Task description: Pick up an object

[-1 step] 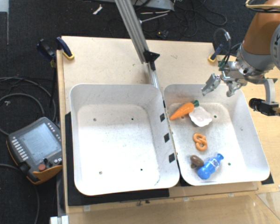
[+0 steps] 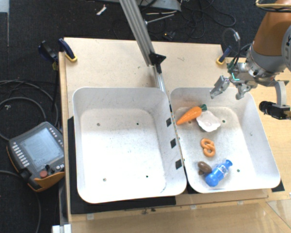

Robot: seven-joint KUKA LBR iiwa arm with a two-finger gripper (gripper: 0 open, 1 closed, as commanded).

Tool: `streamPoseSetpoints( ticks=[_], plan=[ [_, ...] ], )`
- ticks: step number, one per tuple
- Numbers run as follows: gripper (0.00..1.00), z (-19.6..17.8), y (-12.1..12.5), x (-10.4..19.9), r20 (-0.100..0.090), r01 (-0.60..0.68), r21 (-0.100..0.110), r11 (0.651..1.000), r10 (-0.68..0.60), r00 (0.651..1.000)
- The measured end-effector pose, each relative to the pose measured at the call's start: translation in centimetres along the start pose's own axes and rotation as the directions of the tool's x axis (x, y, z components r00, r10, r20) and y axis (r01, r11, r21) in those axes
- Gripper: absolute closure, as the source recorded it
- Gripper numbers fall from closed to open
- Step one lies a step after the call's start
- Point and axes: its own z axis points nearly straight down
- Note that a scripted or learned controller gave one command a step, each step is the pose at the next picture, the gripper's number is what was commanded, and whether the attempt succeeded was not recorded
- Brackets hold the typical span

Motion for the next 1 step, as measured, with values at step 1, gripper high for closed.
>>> streamPoseSetpoints(
  ticks=[1],
  plan=[
    [0.00,4.31,-0.01,0.34,-0.001,0.000,0.003,1.000,0.000,1.000]
  ],
)
